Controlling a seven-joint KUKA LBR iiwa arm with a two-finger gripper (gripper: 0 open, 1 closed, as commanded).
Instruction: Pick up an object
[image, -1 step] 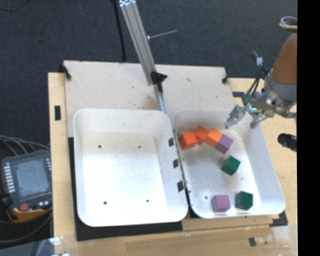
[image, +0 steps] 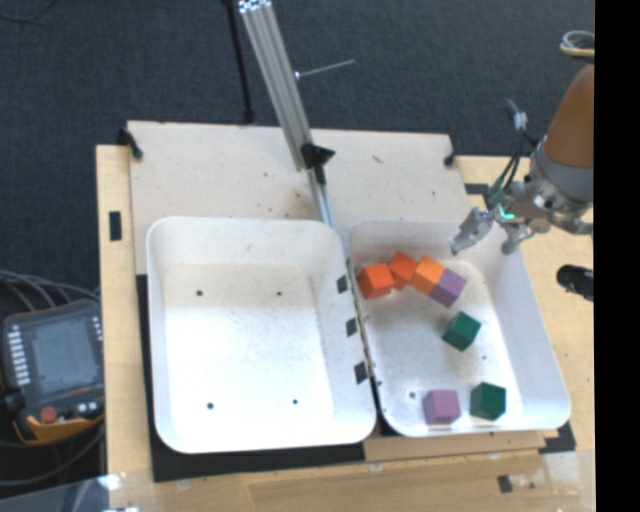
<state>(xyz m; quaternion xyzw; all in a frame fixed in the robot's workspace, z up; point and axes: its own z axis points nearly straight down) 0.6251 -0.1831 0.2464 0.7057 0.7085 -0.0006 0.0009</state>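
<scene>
The right bin (image: 520, 300) holds several small blocks. Three orange blocks (image: 400, 272) lie in a row near its back, with a purple block (image: 449, 287) touching the rightmost one. A green block (image: 461, 330) sits in the middle. At the front lie another purple block (image: 440, 406) and a second green block (image: 488, 400). My gripper (image: 492, 234) hangs above the bin's back right part, up and right of the orange row. Its two fingers stand apart with nothing between them.
The left bin (image: 250, 330) lies beside the right one, sharing a middle wall. A slanted metal pole (image: 283, 90) rises from the back of the bench. A teach pendant (image: 55, 365) lies off the bench at the left.
</scene>
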